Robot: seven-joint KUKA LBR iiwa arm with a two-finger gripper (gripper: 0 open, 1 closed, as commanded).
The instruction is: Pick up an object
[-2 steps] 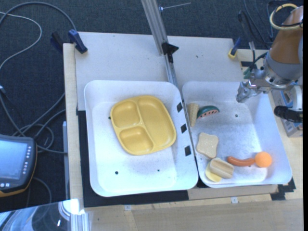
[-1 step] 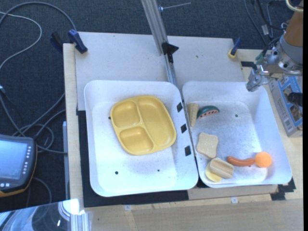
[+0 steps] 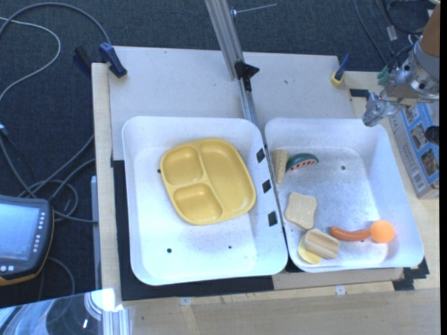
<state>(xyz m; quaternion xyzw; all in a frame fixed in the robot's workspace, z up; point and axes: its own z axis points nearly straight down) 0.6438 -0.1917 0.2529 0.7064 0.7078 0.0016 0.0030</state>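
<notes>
Currently, gripper poised above the right bin's far right rim, jaw state impossible to tell, nothing seen between them, toy food well below and left: watermelon slice, toast, sandwich, carrot.

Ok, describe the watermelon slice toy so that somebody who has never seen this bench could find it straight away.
Look in the right-hand shallow white bin, near its far left corner. The watermelon slice toy lies there beside a pale yellow wedge. It is the only piece with a green rind and red flesh.
</notes>
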